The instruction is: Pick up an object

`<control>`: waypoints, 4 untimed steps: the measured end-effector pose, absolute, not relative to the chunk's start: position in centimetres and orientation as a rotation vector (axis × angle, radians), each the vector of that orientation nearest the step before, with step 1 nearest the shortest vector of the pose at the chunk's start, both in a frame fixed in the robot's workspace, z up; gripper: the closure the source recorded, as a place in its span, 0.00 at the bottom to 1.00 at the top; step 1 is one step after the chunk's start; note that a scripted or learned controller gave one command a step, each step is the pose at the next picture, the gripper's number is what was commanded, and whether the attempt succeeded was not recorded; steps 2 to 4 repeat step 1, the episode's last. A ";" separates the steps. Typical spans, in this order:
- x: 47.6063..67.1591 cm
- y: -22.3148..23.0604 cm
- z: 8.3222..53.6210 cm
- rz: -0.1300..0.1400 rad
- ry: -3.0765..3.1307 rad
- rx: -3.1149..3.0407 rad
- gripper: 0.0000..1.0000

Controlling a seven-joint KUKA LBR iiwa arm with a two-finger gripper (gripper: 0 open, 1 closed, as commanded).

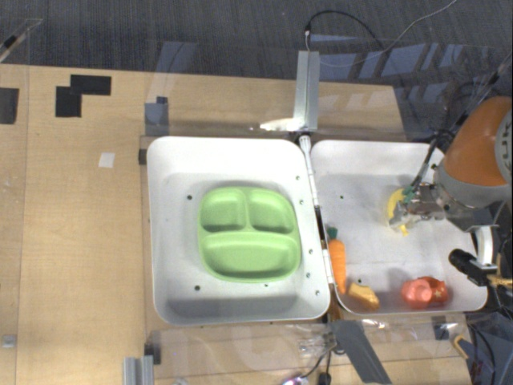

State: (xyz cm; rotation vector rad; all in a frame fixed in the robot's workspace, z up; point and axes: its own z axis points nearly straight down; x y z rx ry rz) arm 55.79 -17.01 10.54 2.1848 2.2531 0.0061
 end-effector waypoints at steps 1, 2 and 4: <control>58.2 -8.6 20.2 0.003 2.240 2.200 1.00; 58.2 -8.6 20.2 0.003 2.240 2.200 1.00; 58.2 -8.6 20.2 0.003 2.240 2.200 1.00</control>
